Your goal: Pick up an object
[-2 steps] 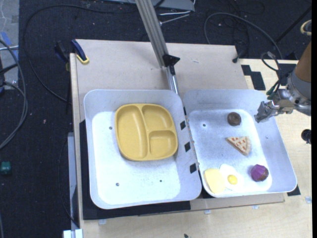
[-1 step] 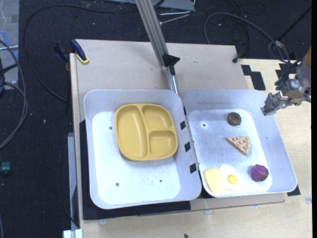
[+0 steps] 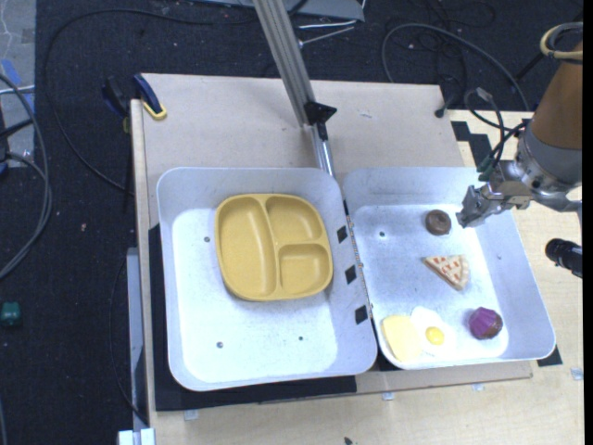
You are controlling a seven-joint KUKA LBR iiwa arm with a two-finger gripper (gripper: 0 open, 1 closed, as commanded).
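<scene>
**Operator:** Where is the pincer, and what is its state?

**Manual:** You find the pincer at the upper right edge of the right bin, on the arm entering from the right. You cannot tell from this view whether it is open or closed. Nothing is visibly held in it.

**Operator:** Which objects lie nearest?

**Manual:** You see a small brown round piece just left of the pincer, apart from it. Below that lies a pizza slice. Nearer the front edge sit a purple piece on the right and a fried egg on the left, with a pale yellow slab touching the egg.

**Operator:** And the other bin?

**Manual:** You see the left bin holding a yellow divided tray. Both bins rest on the counter.
</scene>
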